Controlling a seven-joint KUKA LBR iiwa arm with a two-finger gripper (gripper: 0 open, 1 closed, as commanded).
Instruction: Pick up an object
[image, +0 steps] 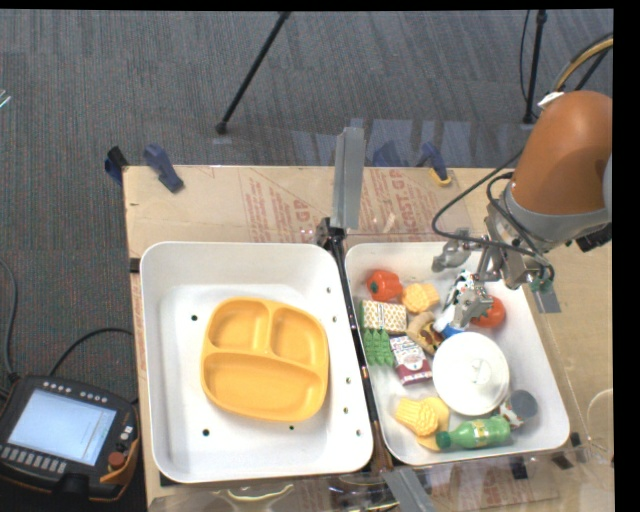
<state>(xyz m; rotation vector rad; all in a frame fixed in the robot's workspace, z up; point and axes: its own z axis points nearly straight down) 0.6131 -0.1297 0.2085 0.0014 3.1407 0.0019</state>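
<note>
My gripper (468, 296) hangs low over the back of the right bin (553, 385), just above a pile of toy food. Right beside it lie a red tomato (492, 314) and a small blue piece (449, 323). To its left sit an orange-red tomato (382, 283), a yellow ridged piece (421, 297) and a checkered packet (384, 316). A white round lid (470, 373) fills the bin's middle. Nothing is visibly lifted by the gripper.
Also in the right bin are a green piece (377, 347), a small red-and-white carton (408, 360), a yellow corn (422, 413), a green bottle (478, 433) and a grey disc (521, 405). The left bin (165, 300) holds a yellow divided plate (266, 358).
</note>
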